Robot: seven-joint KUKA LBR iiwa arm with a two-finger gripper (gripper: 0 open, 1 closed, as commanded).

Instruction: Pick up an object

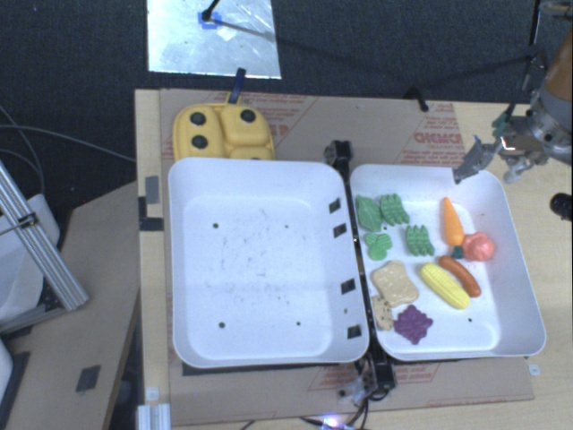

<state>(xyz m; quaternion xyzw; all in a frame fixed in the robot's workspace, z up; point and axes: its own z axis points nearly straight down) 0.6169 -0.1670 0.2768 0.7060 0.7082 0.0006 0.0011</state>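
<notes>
- Purple grapes (413,323) lie nearest the camera, close to the near edge of the right bin (519,330), with the bread slice (395,283) just behind them.
- One of the fingers (467,167) hangs over the far edge of the right bin, near its far right corner. The fingers are apart, with nothing between them.
- From the gripper (491,167), the closest toy is the carrot (452,222), in the far right part of this bin, so it seems the natural object to take.
- Its long axis runs from the far edge toward the near edge, only a little tilted. The narrower end seems to point to the far edge.
- To grasp well, the fingers should probably close across the short width, at the middle of the carrot.
- A pink-red toy (479,246) lies just beside its near end, so the descent needs care there.
- Further out are the corn (445,286), the sausage (459,276) and green pieces (394,208).
</notes>
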